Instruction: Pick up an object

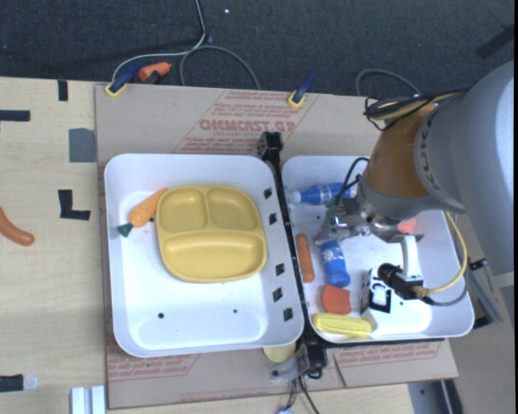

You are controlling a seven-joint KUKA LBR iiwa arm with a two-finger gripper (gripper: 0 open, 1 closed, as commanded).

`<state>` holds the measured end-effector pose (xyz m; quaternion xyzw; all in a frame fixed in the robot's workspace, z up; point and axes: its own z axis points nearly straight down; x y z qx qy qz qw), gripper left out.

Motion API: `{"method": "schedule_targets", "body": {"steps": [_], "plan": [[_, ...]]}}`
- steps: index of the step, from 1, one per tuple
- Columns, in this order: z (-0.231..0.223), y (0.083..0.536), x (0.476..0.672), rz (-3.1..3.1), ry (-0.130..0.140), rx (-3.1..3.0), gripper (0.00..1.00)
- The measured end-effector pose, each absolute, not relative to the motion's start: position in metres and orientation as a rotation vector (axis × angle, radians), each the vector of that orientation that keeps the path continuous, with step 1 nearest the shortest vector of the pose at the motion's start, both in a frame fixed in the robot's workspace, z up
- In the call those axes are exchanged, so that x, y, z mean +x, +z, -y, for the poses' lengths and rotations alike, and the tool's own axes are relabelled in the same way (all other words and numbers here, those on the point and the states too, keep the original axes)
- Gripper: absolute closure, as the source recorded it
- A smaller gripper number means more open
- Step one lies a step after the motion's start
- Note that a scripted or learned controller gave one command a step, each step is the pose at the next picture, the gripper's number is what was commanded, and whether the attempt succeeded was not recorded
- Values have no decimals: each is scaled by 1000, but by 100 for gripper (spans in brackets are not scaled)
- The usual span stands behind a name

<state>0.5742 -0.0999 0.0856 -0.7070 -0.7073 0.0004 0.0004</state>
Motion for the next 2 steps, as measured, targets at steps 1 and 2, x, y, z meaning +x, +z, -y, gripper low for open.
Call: {"method": "schedule_targets", "body": {"steps": [1, 2], "plan": [[70, 235, 582, 2236, -17, -2224, 100], [104, 152, 620, 2217, 9, -2220, 100]]}}
